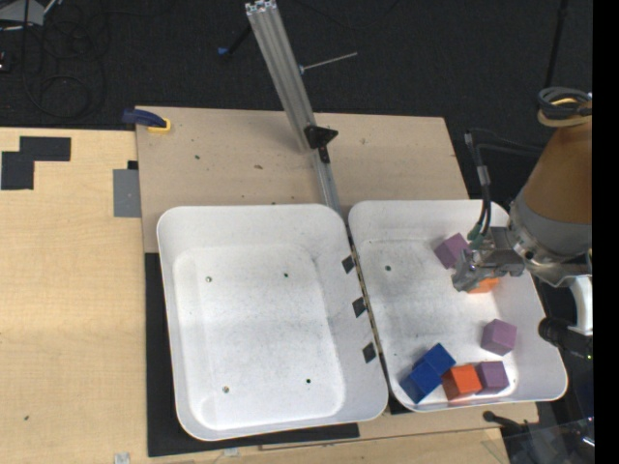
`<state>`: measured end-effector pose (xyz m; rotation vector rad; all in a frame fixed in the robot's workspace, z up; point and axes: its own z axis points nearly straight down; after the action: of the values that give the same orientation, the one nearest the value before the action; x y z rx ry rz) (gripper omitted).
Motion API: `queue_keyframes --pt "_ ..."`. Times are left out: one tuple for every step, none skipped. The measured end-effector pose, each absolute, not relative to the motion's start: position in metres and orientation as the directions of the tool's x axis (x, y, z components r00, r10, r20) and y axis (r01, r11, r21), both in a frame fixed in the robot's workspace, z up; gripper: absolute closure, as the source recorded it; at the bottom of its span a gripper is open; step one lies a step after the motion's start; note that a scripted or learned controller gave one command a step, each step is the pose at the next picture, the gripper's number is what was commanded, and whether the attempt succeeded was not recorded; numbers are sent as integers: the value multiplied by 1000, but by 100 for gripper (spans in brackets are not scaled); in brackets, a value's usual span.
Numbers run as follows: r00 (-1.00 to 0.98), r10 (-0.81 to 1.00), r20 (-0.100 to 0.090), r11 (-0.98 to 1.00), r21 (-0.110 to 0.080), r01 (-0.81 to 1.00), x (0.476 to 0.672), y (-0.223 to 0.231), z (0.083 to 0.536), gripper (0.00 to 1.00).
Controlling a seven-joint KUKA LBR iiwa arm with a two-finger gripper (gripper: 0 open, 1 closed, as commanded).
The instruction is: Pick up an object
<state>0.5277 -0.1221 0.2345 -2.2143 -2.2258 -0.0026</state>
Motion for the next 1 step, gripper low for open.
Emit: queue_keyframes --pt "-5 1000 2 5 -1 1000 534 -71 242 100"
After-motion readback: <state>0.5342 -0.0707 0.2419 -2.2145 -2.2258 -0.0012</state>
